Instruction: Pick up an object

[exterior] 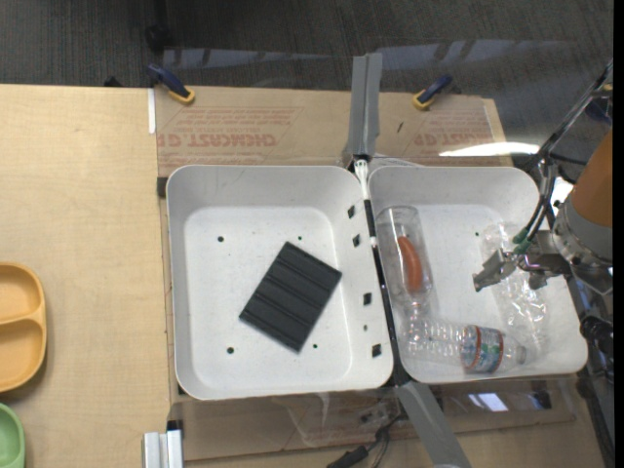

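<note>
Two white bins (180,291) sit on your cardboard-covered bench, grey carpet beyond. Your gripper (499,269) hangs over the right bin among crumpled clear plastic (522,305); jaw state cannot be told. Plastic bottle (458,344) lies just below-left of it.

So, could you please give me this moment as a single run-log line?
gripper: over right bin, above crumpled clear plastic | nearby: clear bottle, clear tube | left bin: black ridged panel

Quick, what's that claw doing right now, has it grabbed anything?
Claw: low over the right bin, beside crumpled clear plastic; whether it is open, closed or holding anything cannot be told.
</note>
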`<state>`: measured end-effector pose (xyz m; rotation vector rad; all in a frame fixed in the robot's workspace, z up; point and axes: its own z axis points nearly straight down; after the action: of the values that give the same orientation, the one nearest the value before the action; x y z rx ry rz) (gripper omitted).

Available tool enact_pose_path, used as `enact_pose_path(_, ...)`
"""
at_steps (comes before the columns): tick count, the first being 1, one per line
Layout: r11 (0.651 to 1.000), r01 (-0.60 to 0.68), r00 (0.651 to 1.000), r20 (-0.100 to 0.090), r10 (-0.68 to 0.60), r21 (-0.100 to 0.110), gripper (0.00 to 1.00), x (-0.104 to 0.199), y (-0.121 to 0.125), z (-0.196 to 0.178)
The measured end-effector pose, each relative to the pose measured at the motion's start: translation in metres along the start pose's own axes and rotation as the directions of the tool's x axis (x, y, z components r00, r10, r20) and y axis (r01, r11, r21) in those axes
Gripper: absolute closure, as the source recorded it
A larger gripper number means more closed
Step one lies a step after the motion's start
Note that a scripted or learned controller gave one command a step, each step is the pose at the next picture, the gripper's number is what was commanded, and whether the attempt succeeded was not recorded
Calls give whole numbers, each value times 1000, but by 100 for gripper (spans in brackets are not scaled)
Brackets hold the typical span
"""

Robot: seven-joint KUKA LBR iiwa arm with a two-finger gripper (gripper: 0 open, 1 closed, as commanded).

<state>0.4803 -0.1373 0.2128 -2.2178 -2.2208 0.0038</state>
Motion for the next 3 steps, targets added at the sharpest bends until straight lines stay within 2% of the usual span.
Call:
enact_pose_path(1, 1000, 0, 1000, 0, 0, 0, 0, 0, 0, 0)
enact_pose_path(2, 1000, 6, 1000, 1, -6, -3, 0, 29, 38, 100)
enact_pose_path(3, 999, 40, 999, 1, -40, -1, 0, 34, 110, 122)
